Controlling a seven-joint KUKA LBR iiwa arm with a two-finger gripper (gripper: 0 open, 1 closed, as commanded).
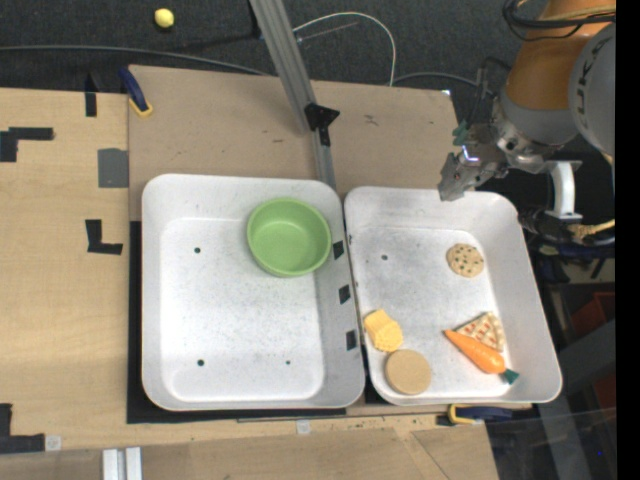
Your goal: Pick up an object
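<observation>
The right bin [500, 218] holds a round cookie [465, 259], a pizza slice [485, 330], an orange carrot [477, 351], a yellow piece [382, 330] and a tan disc [408, 372]. A green bowl [289, 236] stands in the left bin [180, 298], near its far right corner. My gripper [458, 182] hangs over the far rim of the right bin, above and behind the cookie. Nothing shows between its fingers.
A slanted metal pole [290, 58] comes down to the gap between the two bins. Cables [350, 38] lie behind the bins. A small yellow ball [164, 17] rests on the dark floor at the far left.
</observation>
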